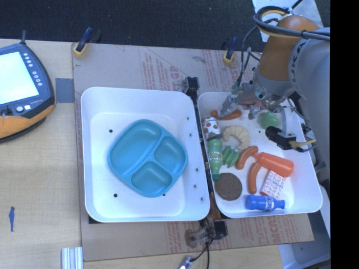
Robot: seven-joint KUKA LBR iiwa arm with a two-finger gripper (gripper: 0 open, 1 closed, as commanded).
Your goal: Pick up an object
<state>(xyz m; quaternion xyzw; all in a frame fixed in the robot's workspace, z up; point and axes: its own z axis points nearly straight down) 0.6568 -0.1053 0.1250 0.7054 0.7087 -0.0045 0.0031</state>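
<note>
My gripper [240, 101] hangs low over the far end of the right bin [314, 178], below the arm's orange band [279, 52]. A small reddish sausage [226, 115] lies just beneath and in front of it. A pale croissant [236, 134] lies nearby, with a green lump [270, 119] to its right. Farther forward lie a green bottle [215, 152], green pods [230, 156], two sausages [247, 157], an orange carrot [275, 163], a brown disc [228, 186], a red-and-white packet [273, 182] and a blue bottle [265, 203]. Nothing is visibly held.
The left bin [92, 206] holds a blue divided plate [147, 157]. A teach pendant [22, 91] rests on the bench at far left. Clamps [83, 41] stand at the board's back corners. A black part of the arm [283, 139] overhangs the right bin.
</note>
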